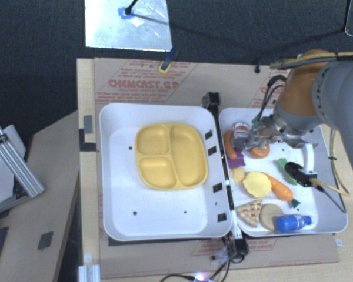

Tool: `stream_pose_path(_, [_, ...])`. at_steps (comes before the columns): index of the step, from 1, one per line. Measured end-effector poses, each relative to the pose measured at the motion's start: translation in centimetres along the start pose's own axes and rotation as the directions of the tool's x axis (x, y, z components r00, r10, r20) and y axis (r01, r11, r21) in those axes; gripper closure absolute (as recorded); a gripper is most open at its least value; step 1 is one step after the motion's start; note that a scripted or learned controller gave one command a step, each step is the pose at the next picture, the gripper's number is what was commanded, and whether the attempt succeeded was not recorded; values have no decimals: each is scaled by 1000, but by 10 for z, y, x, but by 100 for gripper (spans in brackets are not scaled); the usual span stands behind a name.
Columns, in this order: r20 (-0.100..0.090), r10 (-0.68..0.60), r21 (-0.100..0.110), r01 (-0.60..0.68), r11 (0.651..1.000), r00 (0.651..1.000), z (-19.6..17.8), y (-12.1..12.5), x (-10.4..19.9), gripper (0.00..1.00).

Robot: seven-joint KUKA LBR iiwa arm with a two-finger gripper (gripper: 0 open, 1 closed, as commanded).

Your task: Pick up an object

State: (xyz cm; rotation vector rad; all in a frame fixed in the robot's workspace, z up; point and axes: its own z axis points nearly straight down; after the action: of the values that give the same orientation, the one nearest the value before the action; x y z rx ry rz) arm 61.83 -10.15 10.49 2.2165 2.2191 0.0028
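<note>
Bench with two white bins point(115, 175), end effector point(251, 138) low in right bin, toy food point(257, 184) just below it, grip state unclear

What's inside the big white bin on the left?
Inside the left bin sits a yellow tray with three sections, lying flat. The bin floor beneath the tray is covered, so anything under it cannot be seen.

Red print reading "CHEMCAST GP" shows on the protective paper sheet point(142, 82) at twelve o'clock above the left bin point(115, 157); smaller lines are illegible
</note>
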Motion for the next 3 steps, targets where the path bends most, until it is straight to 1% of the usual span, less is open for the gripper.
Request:
stream_pose_path(1, [-1,1,-2,-1,1000,1000,-63,-3,-5,100])
stream_pose_path(2, [-1,-2,-2,2,1000,1000,-117,-1,-5,100])
stream_pose_path(3, [-4,-6,5,6,1000,1000,-128,-27,37,100])
